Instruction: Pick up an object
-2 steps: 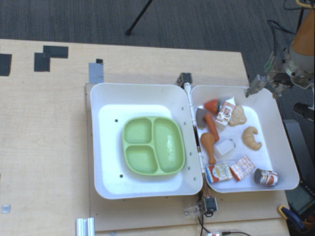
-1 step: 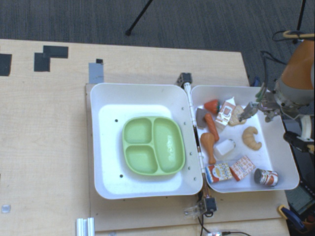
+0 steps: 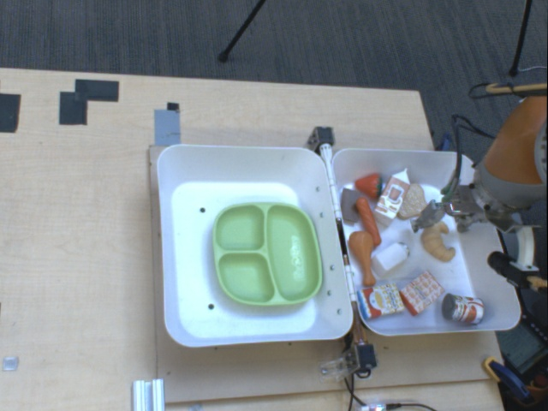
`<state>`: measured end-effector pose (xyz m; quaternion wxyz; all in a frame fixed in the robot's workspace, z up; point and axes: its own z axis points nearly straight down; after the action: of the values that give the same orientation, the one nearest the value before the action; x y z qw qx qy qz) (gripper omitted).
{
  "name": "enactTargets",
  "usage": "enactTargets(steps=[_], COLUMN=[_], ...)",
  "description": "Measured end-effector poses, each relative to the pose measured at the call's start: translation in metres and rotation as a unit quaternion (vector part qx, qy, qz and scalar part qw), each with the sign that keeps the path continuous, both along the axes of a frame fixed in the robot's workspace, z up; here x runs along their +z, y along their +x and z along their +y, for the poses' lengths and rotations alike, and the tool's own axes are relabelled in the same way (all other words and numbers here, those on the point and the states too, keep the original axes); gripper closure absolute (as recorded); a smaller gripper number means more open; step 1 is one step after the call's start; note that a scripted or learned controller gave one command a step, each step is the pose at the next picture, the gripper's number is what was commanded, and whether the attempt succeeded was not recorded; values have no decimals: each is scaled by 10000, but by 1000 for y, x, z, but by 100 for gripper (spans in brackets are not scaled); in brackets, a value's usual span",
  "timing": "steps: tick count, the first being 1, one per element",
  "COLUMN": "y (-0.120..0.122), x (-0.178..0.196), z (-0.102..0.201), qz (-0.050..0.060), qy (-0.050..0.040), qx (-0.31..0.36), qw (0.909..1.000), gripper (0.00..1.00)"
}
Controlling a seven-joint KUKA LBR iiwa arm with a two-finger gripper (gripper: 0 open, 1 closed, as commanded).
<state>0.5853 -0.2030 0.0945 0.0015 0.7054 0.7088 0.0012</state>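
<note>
Arm (image 3: 520,157) cut off by right edge; only orange band and grey wrist section in frame. Gripper (image 3: 438,210) small and dark against right bin (image 3: 501,319); finger spacing unreadable. Labels on carton (image 3: 393,194), packets (image 3: 402,296) and can (image 3: 463,308) too small to read. Grey item (image 3: 351,202) under carrot (image 3: 368,218) partly hidden, identity unclear. Bench (image 3: 77,255) cropped left and bottom.

On the pale wooden worktop (image 3: 77,229), the left shallow white bin (image 3: 184,229) holds a light green plastic plate with three compartments (image 3: 266,254). The right shallow white bin (image 3: 492,302) is crowded with a long orange toy carrot (image 3: 368,218), a tan croissant-shaped piece (image 3: 439,244), a small red and white carton (image 3: 392,195) and a little printed can (image 3: 463,308). The grey arm's hand (image 3: 438,211) hovers low over this bin, just above the croissant piece
</note>
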Motion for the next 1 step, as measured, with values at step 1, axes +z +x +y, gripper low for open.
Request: enactTargets(steps=[1], y=[-18], x=[-8], z=[0], qz=[-10], qy=[17], qx=[6], qw=[10000], gripper=[0])
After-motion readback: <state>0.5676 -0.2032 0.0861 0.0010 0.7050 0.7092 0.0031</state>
